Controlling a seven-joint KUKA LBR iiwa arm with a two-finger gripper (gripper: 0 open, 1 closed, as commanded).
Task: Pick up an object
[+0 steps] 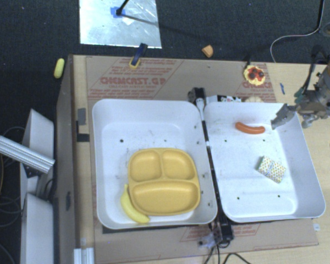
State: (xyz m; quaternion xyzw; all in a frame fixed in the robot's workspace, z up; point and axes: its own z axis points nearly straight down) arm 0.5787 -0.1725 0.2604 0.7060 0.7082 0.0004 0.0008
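Note:
The right bin holds an orange-red sausage near its back edge and a small patterned block further forward. In the left bin lie a yellow divided plate and a banana tucked against the plate's front left. My gripper hovers over the right bin's back right corner, just right of the sausage and above the block. It is open, with nothing between its fingers.
On the bench behind the right bin sits a round toy with red and yellow topping. A blue and yellow clamp grips the bench's far edge. A black divider runs between the bins.

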